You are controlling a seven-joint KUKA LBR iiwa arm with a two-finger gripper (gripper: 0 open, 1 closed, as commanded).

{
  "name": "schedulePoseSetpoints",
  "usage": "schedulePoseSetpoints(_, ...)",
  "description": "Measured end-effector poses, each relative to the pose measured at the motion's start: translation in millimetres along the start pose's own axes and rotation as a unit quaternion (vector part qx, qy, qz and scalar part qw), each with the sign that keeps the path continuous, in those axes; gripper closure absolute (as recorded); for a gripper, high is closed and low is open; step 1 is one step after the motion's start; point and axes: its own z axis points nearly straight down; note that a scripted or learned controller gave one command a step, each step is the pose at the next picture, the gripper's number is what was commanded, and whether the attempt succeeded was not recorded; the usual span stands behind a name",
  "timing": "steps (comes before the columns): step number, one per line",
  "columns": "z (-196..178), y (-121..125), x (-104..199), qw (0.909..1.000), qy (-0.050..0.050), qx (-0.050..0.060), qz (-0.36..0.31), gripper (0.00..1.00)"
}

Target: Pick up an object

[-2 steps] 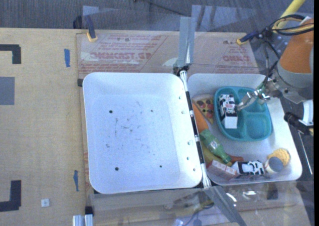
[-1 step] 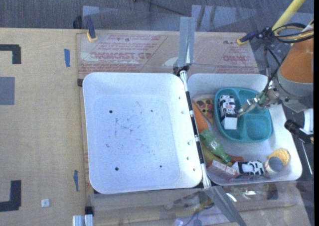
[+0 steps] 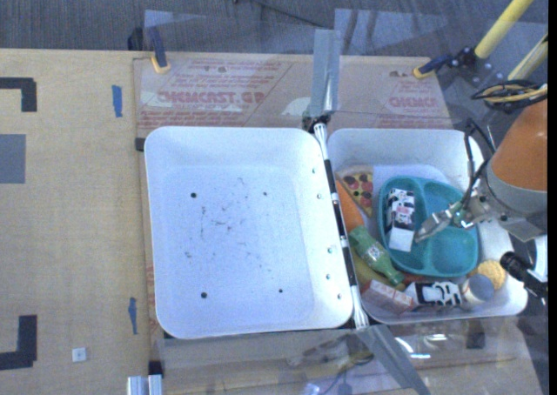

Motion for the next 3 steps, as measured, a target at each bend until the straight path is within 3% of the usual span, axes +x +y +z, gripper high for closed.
schedulePoseSetpoints(1, 1, 25, 13, 0.9799, -0.002, 0.001, 0.200, 0.00)
schedulePoseSetpoints(2, 4, 109, -26, 0.9872, 0.001, 0.007, 0.159, 0.00)
schedulePoseSetpoints(3, -11, 117, -18, 0.9878, 0.008, 0.003, 0.156, 1.00)
